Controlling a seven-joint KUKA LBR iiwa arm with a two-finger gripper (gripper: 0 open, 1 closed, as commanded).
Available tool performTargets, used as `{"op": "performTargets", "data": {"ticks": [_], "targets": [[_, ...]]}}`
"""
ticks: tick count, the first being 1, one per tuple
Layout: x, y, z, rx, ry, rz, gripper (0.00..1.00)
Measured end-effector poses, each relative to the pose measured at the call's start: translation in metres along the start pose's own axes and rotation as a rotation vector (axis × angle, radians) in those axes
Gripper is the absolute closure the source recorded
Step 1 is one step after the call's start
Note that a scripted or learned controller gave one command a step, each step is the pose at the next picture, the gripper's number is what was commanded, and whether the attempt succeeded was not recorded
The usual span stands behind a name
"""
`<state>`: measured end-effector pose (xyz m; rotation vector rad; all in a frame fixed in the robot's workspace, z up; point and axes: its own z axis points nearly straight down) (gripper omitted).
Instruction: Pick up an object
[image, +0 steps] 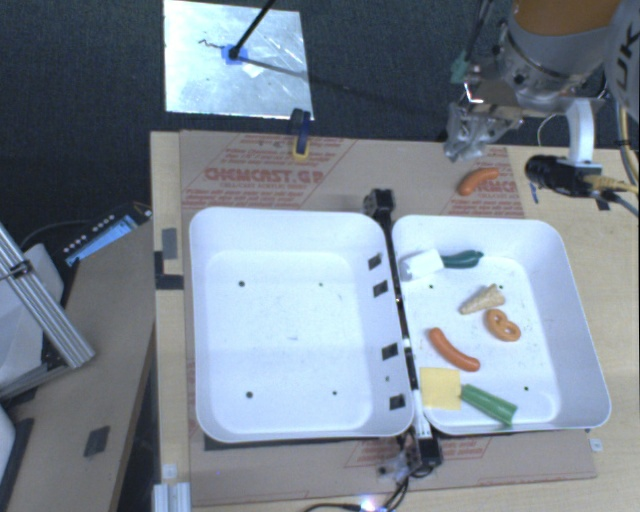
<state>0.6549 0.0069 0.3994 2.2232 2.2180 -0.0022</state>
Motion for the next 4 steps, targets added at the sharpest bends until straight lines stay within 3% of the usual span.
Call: {"op": "performTargets", "data": {"ticks": [1,3,4], "targets": [[0.003,0.0,-0.014,-0.006,0.001,-0.007,1.0],[0.045,0.014,-0.023,-0.004,0.003,-0.008,1.0],[-0.032,0.013,0.003,-0.001,-0.001,0.003,1.0]]}}
